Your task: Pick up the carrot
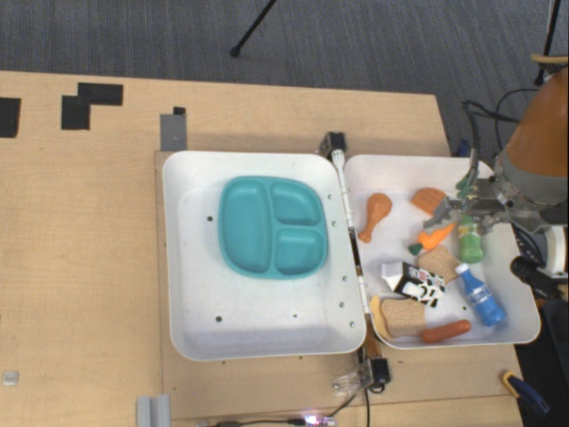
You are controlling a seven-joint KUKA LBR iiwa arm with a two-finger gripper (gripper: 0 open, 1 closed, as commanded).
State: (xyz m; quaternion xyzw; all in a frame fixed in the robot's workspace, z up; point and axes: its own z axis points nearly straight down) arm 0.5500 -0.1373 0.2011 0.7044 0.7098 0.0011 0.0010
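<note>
The carrot [435, 237], small and orange with a green top, lies tilted in the upper middle of the right bin [391, 169]. My gripper [460, 208] hangs just above and to the right of it, over the bin's right half, below the grey wrist and its orange band. Nothing is visibly held in the gripper. The carrot's green end lies close under the gripper's tip.
Around the carrot lie a drumstick [376, 213], an orange piece [428, 199], a green item [470, 244], a tan cracker [438, 261], a blue bottle [481, 299], a black-and-white item [420, 285], a bread slice [404, 317] and a sausage [444, 331]. A teal divided plate [271, 227] sits in the left bin [191, 310].
</note>
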